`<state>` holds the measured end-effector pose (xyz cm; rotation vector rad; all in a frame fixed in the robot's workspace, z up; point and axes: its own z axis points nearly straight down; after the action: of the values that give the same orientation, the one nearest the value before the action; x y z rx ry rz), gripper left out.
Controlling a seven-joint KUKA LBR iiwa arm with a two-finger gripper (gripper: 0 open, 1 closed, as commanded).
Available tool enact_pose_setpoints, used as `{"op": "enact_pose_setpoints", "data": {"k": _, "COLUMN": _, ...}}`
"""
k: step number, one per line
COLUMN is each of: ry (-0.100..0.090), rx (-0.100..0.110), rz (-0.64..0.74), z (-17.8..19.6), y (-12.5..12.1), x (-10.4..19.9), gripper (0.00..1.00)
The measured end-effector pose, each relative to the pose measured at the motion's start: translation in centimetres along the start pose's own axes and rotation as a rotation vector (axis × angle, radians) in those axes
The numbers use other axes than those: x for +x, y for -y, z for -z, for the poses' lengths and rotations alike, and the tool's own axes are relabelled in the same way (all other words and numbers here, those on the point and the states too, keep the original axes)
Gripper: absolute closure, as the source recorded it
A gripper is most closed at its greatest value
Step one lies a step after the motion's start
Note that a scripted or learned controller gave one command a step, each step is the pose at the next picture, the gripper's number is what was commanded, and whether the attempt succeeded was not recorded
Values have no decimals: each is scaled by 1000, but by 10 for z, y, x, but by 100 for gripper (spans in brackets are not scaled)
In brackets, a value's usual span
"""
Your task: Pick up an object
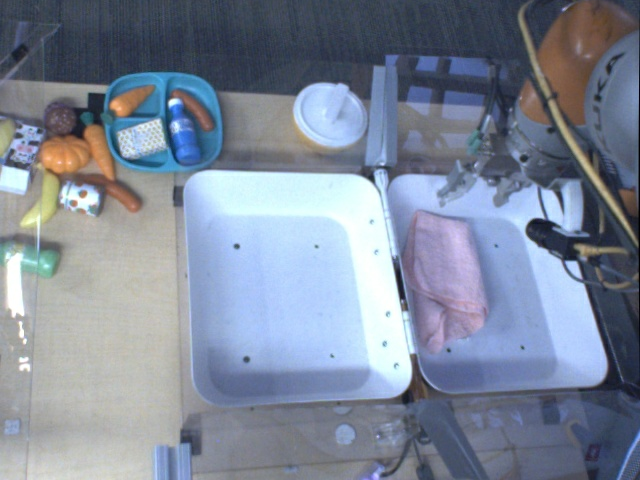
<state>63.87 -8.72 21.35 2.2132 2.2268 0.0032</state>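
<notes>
No legible text or labels

Two shallow white bins are counted on the bench (110, 368): the left bin (290, 193) and the right bin (560, 358). One folded pink towel (445, 278) is seen in the right bin. One blue divided plate (205, 93) is counted, holding one blue bottle (183, 128). One white lidded cup (330, 114) is seen. One toy banana (42, 200) and one small pumpkin (63, 154) are counted.
</notes>
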Motion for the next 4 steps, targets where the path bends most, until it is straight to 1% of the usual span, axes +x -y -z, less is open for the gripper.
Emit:
{"op": "enact_pose_setpoints", "data": {"k": 1, "ry": 1, "rx": -4, "rz": 33, "z": -118, "y": 8, "x": -51, "gripper": 0}}
{"op": "enact_pose_setpoints", "data": {"k": 2, "ry": 1, "rx": -9, "rz": 35, "z": -106, "y": 7, "x": -50, "gripper": 100}}
{"op": "enact_pose_setpoints", "data": {"k": 3, "ry": 1, "rx": -9, "rz": 35, "z": -106, "y": 7, "x": -50, "gripper": 0}}
{"op": "enact_pose_setpoints", "data": {"k": 4, "ry": 5, "rx": -10, "rz": 181, "z": -122, "y": 56, "x": -119, "gripper": 0}}
